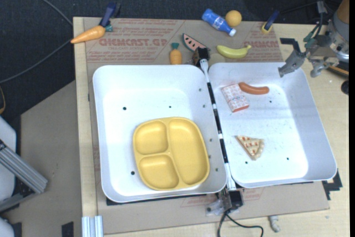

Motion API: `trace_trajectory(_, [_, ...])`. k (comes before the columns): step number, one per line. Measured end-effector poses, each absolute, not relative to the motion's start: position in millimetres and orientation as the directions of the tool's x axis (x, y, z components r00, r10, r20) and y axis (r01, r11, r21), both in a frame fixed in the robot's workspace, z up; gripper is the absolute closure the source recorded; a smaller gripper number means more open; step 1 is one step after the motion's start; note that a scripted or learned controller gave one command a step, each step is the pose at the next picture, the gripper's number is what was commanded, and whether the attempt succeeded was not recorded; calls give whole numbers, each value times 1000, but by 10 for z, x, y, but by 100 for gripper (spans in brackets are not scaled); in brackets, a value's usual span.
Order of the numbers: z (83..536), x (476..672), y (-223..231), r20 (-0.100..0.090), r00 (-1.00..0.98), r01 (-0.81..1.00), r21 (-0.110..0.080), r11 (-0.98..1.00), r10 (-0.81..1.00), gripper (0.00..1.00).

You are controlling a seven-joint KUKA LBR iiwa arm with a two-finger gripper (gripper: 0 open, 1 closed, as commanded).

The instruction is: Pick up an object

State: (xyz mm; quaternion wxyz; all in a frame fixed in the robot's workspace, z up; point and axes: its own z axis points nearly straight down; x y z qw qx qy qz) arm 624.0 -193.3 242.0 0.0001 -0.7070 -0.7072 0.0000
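Here's the bench (138,213), a big brown board across the middle of the frame, with dark carpet around it. On it sit the two white bins side by side. The left bin (111,97) fills the centre-left, and in its lower half lies a yellow plate (169,152) with three compartments, nothing in them that I can see. The right bin (310,141) takes the centre-right, and that's where the pickable things are.

Up at the right edge of the frame, the arm's end reaches in, and the gripper (304,62) hangs over the upper right corner of the right bin. Its two fingers look spread apart, released, with nothing between them. It is well apart from every object in the bin.

In the right bin's upper left part lies a small packet (235,97), white with red print, and just beside it, to its upper right, a sausage (253,88). Lower down, near the bin's middle, a waffle wedge (250,146) lies alone.

Along the top strip of the bench, behind the bins: a banana (233,51), a blue bottle (217,21) with an orange ball (233,18) beside it, a carrot (89,35) at the upper left corner, a watermelon slice (192,41), and a small orange bottle (176,56).
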Motion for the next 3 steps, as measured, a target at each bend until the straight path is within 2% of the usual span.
trace_trajectory(1, [1391,6481,-1187,3,-2,1000,-4,2,1000,0])
trace_trajectory(2, [834,6226,-906,1,-1,1000,-4,1,1000,0])
trace_trajectory(3, [947,6238,-909,0,0,1000,0,0,1000,100])
